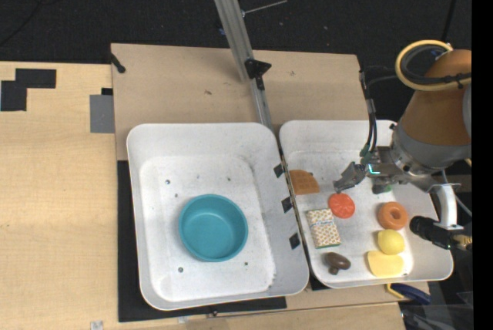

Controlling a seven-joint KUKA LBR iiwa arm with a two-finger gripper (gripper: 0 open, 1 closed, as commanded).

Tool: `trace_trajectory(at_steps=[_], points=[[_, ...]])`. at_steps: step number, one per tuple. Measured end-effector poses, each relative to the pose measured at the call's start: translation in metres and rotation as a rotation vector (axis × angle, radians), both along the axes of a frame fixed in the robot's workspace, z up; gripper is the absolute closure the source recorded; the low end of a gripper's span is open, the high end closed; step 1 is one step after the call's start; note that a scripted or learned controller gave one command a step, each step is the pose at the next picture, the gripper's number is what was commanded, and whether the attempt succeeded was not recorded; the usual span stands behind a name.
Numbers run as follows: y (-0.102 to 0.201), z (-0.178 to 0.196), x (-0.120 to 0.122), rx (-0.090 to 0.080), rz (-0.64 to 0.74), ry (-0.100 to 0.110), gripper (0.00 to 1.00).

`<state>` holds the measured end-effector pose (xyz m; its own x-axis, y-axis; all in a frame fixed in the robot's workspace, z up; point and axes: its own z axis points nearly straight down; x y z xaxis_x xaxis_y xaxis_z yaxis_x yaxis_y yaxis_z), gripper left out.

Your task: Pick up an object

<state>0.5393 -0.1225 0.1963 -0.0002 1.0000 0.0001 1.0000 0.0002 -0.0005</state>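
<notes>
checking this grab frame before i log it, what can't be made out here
- Gripper: small and dark in the camera view, so its finger state is unreadable.
- Right bin: its right wall sits behind the arm.
- Patterned box: its print is too small to read.
- Small dark object: too small to identify.
- Red object: contact with the gripper cannot be judged.

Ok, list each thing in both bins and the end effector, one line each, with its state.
teal bowl: upright, in left bin
end effector: low over right bin, holding nothing visible
red ball: resting just below the end effector
orange ring: lying flat
patterned block: lying flat
yellow pieces: resting together
brown piece: by the divider
dark lump: near front rim
</notes>
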Motion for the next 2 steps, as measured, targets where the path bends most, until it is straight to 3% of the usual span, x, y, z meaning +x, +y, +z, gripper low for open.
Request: trace_trajectory(at_steps=[1,2], points=[[0.000,0.000,0.000,0.000,0.000,0.000,0.00],[0.002,-0.050,0.009,0.001,0.000,0.004,0.00]])
